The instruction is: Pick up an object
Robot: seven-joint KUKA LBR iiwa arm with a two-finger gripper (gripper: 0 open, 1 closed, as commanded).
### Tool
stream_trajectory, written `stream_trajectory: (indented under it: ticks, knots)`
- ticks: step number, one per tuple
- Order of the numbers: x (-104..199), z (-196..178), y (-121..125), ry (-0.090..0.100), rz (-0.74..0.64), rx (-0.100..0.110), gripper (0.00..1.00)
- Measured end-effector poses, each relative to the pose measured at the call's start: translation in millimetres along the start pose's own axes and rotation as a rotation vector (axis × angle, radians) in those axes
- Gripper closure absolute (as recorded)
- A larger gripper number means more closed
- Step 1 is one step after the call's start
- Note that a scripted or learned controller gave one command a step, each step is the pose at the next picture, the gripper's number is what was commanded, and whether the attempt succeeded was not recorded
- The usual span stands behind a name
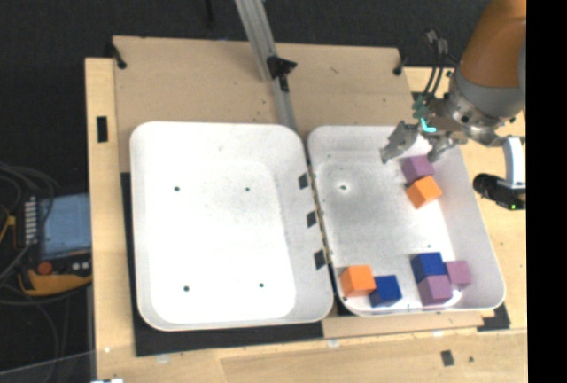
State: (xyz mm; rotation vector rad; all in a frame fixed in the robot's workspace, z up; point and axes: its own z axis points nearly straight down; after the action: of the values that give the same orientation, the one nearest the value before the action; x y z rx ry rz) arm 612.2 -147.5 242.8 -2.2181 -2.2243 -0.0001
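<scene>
**Bench, two bins, arm and blocks: contents by size**

Floor point(53, 9): dark carpet, filling the upper and left margins of the frame. A bundle of cables and a blue-screened control pad point(62, 226) lie at the left edge.

Bench point(204, 80): pale wood, a lighter board laid on top, bare along its upper strip. A slanted metal pole point(252, 9) runs down from the top centre to the gap between the bins.

Left bin point(217, 222): shallow, white, rounded corners, centre left of the frame. A few small dark dots mark its floor.

Right bin point(372, 213): same make, touching the left bin along a seam with small black clips. Its middle floor is bare; blocks sit along the right side and lower edge.

Arm point(496, 44): grey with an orange band, entering from the upper right, partly cut off by the frame edge.

Gripper point(423, 142): over the upper right corner of the right bin, fingers spread apart with nothing between them, directly above a purple block.

Blocks, upper right of the right bin: purple block point(416, 168), touching an orange block point(424, 191) just below it; both close to the bin's right wall.

Blocks, lower edge of the right bin: second orange block point(358, 280) touching a blue block point(385, 290); further right, a larger blue block point(428, 266), a purple block in front of it point(434, 288), and a paler purple block point(458, 273), all clustered tight. Their exact contact faces are hard to make out.
</scene>
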Motion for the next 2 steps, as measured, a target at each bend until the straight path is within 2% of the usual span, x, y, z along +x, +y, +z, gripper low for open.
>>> stream_trajectory:
  ticks: [1, 2]
  knots:
    - [0, -1, 0, 0.0, 0.0, -0.001, 0.0]
    - [-2, 46, 9, -0.002, 0.002, 0.002, 0.0]
